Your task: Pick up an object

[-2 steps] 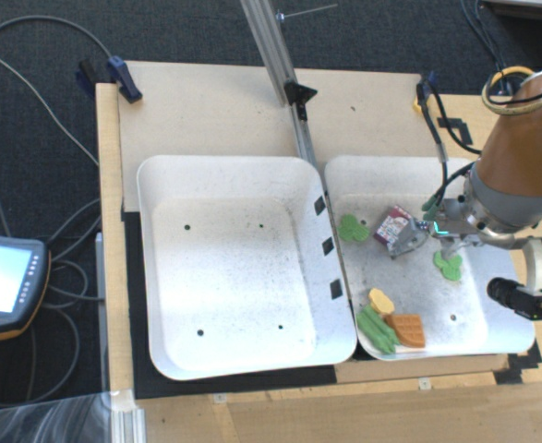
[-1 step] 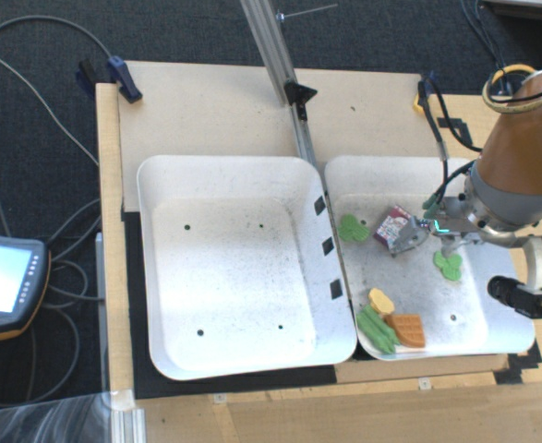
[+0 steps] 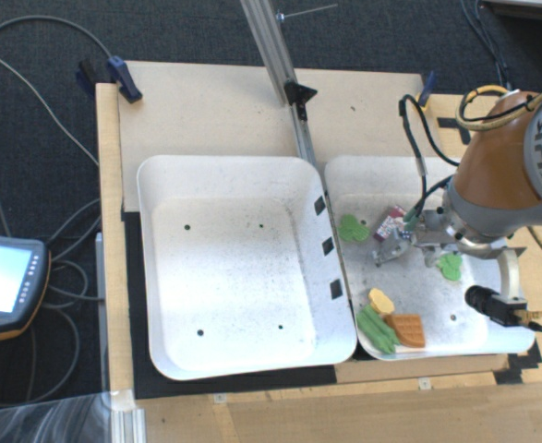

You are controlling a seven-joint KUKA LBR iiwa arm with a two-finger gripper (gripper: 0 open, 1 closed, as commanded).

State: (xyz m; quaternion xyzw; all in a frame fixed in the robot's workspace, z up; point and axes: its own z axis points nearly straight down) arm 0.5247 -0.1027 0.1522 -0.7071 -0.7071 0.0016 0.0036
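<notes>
Two white bins sit side by side; the left bin serves as the landmark. In the right bin beside it lie five loose things: two small green pieces, one yellow piece, one orange block and one long green piece, its long axis slanting away from the left bin's near corner. The gripper hangs over the right bin; whether it is spread or pinching anything cannot be told.

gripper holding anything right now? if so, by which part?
Cannot be told. The metal two-finger gripper sits low in the right white bin, beside a small pink-and-white object; no grasp is visible.
</notes>
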